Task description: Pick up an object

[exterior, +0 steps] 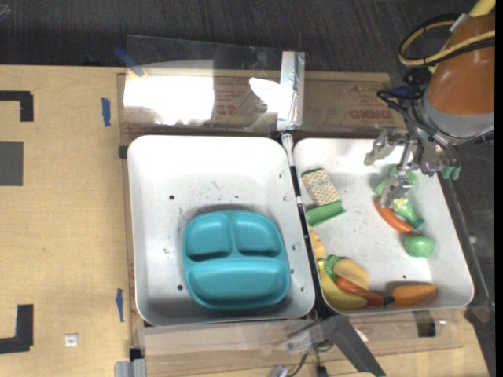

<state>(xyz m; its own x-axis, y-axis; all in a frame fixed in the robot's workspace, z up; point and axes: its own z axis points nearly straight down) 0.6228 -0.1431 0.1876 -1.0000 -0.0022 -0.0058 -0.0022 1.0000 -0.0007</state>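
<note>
We see the gripper (pixel 402 181) low over the far part of the right bin (pixel 357 151), its thin metal fingers pointing down at a green and orange toy (pixel 399 210); whether they are spread or pressed together we cannot tell, since they blur into the toy below.

Going from the left, the left bin (pixel 157 171), smooth white plastic with rounded corners, holds a glossy teal divided tray (pixel 234 258) with three compartments, lying near its front wall. In the right bin, beside the shared wall, lie a speckled tan block (pixel 319 184) and a green slab (pixel 324 212), touching or nearly so. Nearer the front corner rests a yellow banana-like toy (pixel 344 280) with a red piece across it, then an orange carrot shape (pixel 412 293). A rounded green toy (pixel 420 246) sits just beyond the toy under the gripper. The arm's orange band (pixel 464 73) curves above.
</note>
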